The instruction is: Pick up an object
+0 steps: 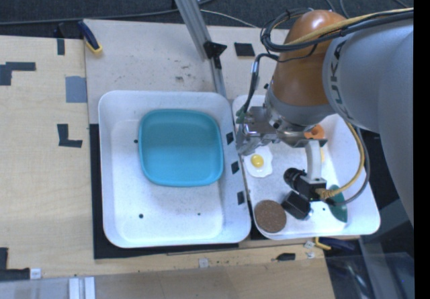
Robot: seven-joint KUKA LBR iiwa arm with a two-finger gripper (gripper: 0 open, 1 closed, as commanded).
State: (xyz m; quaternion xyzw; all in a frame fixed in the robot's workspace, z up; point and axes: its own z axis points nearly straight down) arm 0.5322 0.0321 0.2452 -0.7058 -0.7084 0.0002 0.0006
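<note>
Arm over the right bin.
We see the gripper low above the fried egg, near the bin's left wall; we cannot tell its grip. Blue plate sits left.

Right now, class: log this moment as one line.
arm: over right bin | gripper: above fried egg | left bin: blue plate

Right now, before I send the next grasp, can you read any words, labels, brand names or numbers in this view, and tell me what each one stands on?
"KU": dark letters running sideways down the grey KUKA iiwa arm housing, cut off by the arm's curve, probably the brand name.
Round brown cork-like disc in the right shallow white bin: no markings readable.
Turquoise square plastic plate: plain, no text.
</note>
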